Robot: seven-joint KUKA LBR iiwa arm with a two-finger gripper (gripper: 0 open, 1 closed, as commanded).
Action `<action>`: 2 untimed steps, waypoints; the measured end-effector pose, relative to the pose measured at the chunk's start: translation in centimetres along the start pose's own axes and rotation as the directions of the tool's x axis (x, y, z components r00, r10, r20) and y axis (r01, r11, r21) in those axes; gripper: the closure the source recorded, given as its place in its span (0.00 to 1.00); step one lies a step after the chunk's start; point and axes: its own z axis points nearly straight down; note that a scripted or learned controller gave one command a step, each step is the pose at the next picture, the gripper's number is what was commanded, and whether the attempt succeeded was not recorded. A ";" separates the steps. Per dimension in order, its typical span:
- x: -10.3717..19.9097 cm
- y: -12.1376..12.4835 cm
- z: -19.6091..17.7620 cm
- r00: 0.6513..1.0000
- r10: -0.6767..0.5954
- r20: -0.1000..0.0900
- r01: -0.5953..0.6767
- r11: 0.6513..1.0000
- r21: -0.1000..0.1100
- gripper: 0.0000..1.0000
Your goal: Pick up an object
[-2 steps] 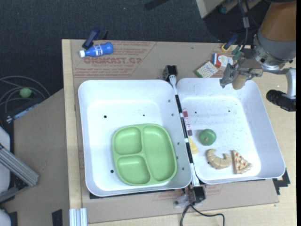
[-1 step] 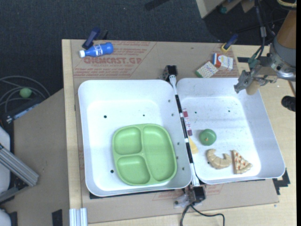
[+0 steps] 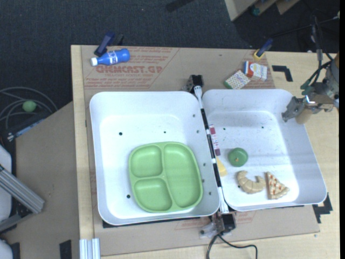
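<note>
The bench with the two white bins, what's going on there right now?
A robot arm reaches in from the right, its gripper at the far right edge of the right bin, with nothing visibly between its fingers. That bin holds a green apple, a croissant and a pizza slice, all untouched. The left bin holds a green tray.

Grey metal gripper (image 3: 298,112), thin cables

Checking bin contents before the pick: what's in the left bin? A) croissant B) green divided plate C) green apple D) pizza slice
B: the green divided plate lies in the left bin; the green apple, croissant and pizza slice lie in the right bin.
</note>
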 end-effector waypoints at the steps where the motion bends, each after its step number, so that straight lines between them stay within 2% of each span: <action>1: 6.9 1.6 0.9 1.000 -0.004 -0.003 0.004 1.000 0.000 1.00; 2: 11.3 1.9 0.3 1.000 -0.003 -0.002 0.003 1.000 -0.001 1.00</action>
